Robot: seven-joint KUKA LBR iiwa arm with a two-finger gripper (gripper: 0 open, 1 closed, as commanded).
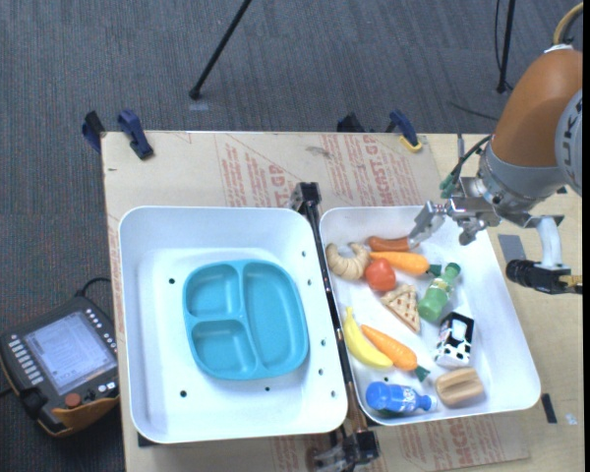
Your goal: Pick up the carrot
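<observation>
From above, the hand [444, 220] hangs over the far edge of the right bin [516, 357], its fingers spread apart and pinching nothing. There are two carrots in this bin. One carrot [401, 262] lies near the far side, just below the hand, between a sausage [387, 243] and a tomato [380, 275]. The other carrot [389, 346] lies lower, beside a banana [364, 344]. The left bin [143, 313] holds a blue plate [245, 319].
</observation>
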